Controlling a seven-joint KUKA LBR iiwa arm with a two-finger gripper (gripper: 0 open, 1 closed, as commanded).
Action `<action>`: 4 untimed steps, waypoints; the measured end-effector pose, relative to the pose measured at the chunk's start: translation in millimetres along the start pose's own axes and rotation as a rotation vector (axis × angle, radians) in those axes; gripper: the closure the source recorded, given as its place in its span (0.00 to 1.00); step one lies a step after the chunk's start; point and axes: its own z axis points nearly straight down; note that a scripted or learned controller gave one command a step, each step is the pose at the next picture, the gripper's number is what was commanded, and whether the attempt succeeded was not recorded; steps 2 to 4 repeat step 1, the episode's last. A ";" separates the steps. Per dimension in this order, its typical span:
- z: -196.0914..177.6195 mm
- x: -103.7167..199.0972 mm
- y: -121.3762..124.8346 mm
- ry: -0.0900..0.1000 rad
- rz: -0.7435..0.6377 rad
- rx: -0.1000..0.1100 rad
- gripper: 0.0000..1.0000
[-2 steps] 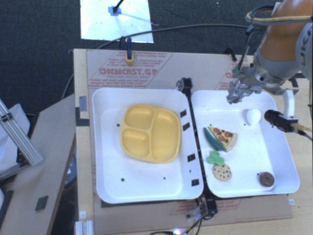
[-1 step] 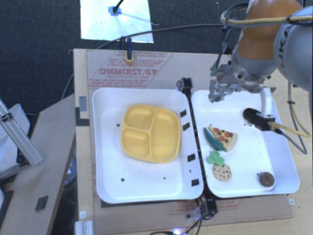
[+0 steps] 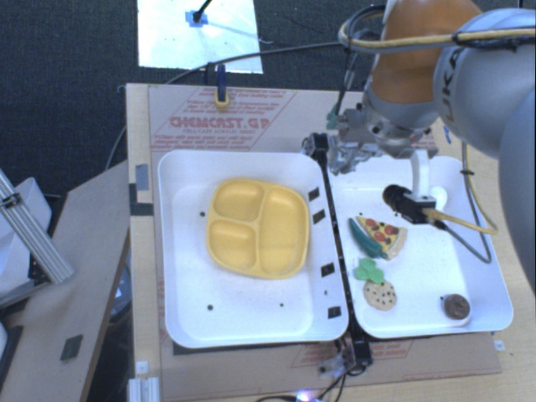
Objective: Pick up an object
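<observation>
Nothing singled out as the pick target, so I list the loose items. Flat toy pizza slice with red dots and a dark green edge (image 3: 381, 234) lies centre-right of frame, in the left half of the right white shallow plastic bin (image 3: 490, 296). Just below it is a small green leafy piece (image 3: 367, 270), touching or almost touching a round tan chocolate-chip cookie (image 3: 380, 295). A small brown round disc (image 3: 456, 306) sits well apart, in that bin's lower right corner. Gripper (image 3: 342, 159) is over the bin's upper left corner, by the seam between the bins, above the pizza slice and apart from it. From here I cannot tell how far open it is or whether it has hold of anything. The grey and orange arm (image 3: 469, 65) fills the upper right. The left white bin (image 3: 180, 308) holds a yellow plastic divided plate (image 3: 258, 227), centred.
</observation>
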 end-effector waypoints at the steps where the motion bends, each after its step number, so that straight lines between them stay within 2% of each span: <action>1: 7.2 48.1 -0.5 0.000 0.001 0.001 1.00; 4: 7.2 48.1 -0.5 0.000 0.001 0.001 1.00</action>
